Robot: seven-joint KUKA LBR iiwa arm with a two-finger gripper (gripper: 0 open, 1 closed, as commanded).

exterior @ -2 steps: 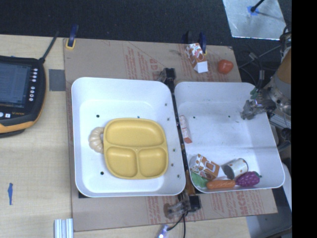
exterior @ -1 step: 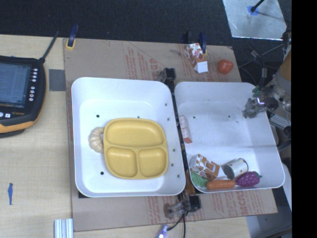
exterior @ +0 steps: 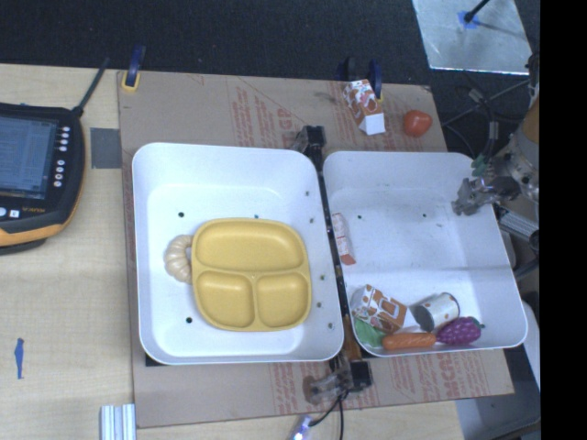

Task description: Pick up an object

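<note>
So the gripper sits at the right side of the frame, right over the right rim of the right bin, about level with the bin's upper half. It's small and blurry from up here, so I honestly can't tell how it's set, and I can't make out anything in it.

The stuff you could pick up is mostly piled in the lower part of that same bin, down and to the left of the gripper and well apart from it. There's a small patterned carton at the lower left of the pile, with a green piece poking out just under it. An orange carrot lies along the bottom edge, a silver can on its side is just above it, and a purple bunch of grapes is touching the can's right end. A slim packet lies against the bin's left wall, about mid-height.

The left bin holds a yellow divided tray with a pale ridged thing tucked against its left edge.

Outside the bins, on the cardboard at the top: a little carton and a red tomato-looking ball just right of it, both above the right bin and up-left of the gripper. A teach pendant sits on the bench at the far left.
</note>
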